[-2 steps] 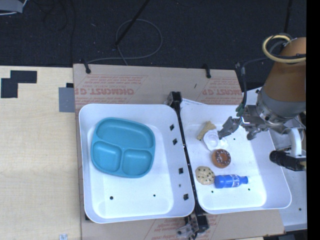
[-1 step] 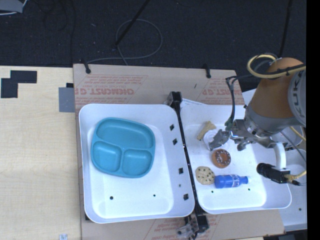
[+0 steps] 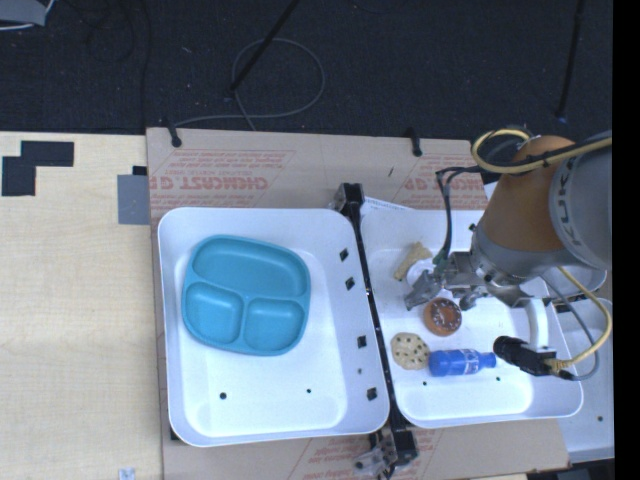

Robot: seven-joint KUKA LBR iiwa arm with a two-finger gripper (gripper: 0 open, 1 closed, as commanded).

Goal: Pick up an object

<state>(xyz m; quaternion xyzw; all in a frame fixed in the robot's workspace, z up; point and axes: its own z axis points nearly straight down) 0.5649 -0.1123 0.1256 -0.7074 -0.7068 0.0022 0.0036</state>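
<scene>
Hanging over the right-hand shallow white bin, the metal two-finger gripper sits at the end of the grey arm with the orange band, which comes in from the right side. Whether the gripper is open or closed cannot be told from this slanted view, and nothing can be made out in its grasp. A round brown doughnut with pale sprinkles lies on the bin floor just below and beside the gripper tip, so close that contact cannot be judged. A small beige wedge of bread-like stuff lies just above the gripper, towards the far wall. Near the front, a round tan cookie with dark chips rests beside a blue plastic bottle lying on its side. In the left-hand shallow white bin, well apart, lies a blue three-compartment plastic plate
</scene>
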